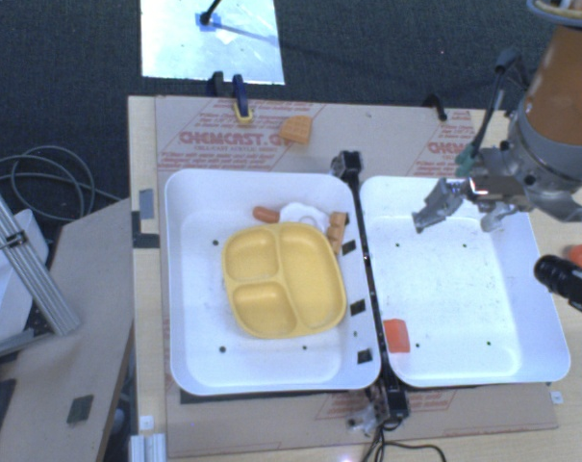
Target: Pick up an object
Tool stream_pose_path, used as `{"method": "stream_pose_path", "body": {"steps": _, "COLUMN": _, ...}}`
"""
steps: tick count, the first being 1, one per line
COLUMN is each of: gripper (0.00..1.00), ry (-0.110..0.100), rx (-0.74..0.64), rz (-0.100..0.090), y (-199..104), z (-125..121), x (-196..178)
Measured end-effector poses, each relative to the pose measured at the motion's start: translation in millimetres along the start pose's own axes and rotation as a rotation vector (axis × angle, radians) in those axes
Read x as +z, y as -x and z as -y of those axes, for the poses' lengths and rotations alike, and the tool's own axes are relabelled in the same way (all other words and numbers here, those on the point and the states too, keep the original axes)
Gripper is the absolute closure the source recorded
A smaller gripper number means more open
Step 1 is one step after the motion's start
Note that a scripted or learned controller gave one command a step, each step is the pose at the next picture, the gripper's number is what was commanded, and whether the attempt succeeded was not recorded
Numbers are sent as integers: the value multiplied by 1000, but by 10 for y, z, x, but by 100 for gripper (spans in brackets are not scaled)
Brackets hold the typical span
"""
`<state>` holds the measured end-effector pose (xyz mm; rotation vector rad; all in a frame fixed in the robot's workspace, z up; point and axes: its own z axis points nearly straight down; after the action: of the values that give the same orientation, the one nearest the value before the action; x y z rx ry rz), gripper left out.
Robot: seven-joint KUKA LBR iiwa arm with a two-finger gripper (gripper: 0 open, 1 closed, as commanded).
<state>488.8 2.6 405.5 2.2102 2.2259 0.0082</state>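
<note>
Approach step: the hand [461,208] hovers fingers spread, nothing between them, over the right white plastic bin [521,354] at twelve o'clock, and must next descend toward the small orange block [395,335] at seven o'clock.

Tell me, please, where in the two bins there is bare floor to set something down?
The right bin is bare between the tool and the orange block. The left bin is crowded by the yellow divided plate; bare strips border its left and front walls.

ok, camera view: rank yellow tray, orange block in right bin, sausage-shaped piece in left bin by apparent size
1. yellow tray, largest by far
2. orange block
3. sausage-shaped piece
The last two look close in size; that order is unsure.
</note>
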Motion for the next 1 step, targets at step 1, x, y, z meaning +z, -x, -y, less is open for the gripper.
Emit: {"method": "stream_pose_path", "body": {"steps": 1, "gripper": 0, "ry": 0, "rx": 0, "rz": 0, "y": 0, "z": 0, "x": 0}}
